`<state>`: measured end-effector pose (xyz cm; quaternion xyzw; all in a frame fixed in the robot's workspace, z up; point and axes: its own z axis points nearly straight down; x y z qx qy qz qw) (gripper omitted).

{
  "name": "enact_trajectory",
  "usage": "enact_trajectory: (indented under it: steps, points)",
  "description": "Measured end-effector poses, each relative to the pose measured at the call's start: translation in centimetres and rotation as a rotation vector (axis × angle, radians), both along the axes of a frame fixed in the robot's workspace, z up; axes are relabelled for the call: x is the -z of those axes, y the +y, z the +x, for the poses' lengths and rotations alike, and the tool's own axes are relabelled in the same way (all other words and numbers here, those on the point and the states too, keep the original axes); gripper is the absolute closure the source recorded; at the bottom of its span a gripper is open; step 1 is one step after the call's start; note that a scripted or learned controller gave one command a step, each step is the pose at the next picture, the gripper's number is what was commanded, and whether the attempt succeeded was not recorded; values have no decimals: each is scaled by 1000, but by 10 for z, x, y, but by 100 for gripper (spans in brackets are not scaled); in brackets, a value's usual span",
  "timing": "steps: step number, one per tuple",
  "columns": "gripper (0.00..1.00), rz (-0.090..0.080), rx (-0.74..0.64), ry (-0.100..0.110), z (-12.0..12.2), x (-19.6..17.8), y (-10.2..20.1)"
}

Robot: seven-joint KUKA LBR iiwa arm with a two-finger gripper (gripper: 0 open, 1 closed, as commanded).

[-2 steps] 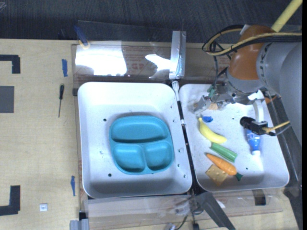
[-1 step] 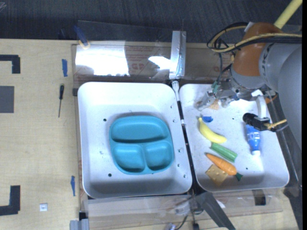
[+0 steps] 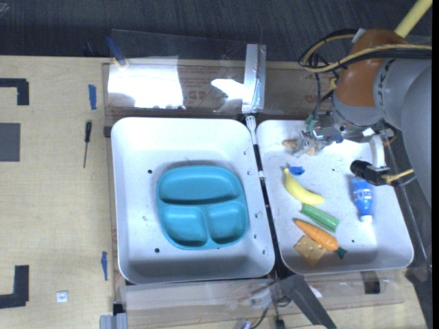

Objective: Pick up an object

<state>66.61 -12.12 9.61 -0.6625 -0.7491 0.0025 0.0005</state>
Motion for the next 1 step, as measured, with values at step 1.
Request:
enact_trajectory:
  steps: [1]
  points:
    - [100, -1, -1, 1, 0, -10, 0]
